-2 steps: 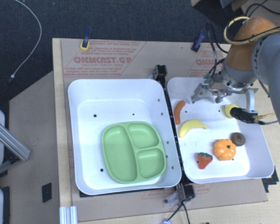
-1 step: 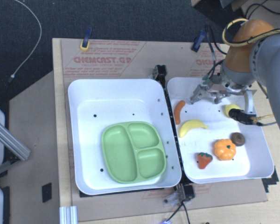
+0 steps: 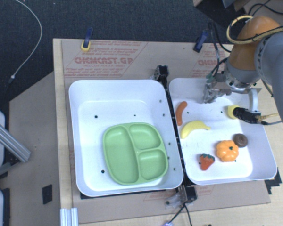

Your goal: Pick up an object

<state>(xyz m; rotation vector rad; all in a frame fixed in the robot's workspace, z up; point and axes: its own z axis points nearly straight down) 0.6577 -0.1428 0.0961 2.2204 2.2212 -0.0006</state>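
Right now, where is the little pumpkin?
The pumpkin sits in the right bin, near its front edge, between the strawberry and the brown round thing.

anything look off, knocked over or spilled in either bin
Nothing stands out. The green divided plate lies flat in the left bin. In the right bin the banana, orange sausage-like piece, pumpkin, strawberry and brown piece lie loose and apart, all inside the rim.
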